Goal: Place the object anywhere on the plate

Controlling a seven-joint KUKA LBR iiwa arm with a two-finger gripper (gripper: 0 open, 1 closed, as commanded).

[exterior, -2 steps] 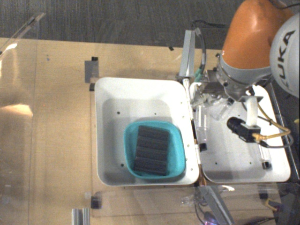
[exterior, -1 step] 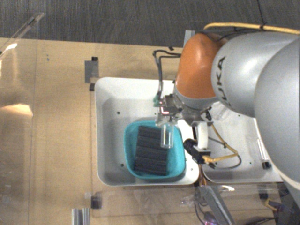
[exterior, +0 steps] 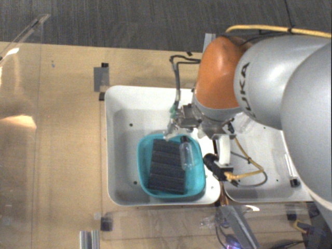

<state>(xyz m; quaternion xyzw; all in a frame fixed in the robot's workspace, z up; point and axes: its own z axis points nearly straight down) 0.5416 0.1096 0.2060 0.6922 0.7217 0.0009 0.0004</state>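
Note:
A teal plate lies in the left white bin. On it rests a dark ribbed block, and a clear, pale cylindrical object lies along the plate's right side. My gripper hangs over the plate's upper right rim, just above the clear object. The orange band and wrist cover most of the gripper.
The right white bin holds a yellow cable and a black fitting from the arm. The grey arm covers the upper right. Bare wooden bench stretches to the left of the bins.

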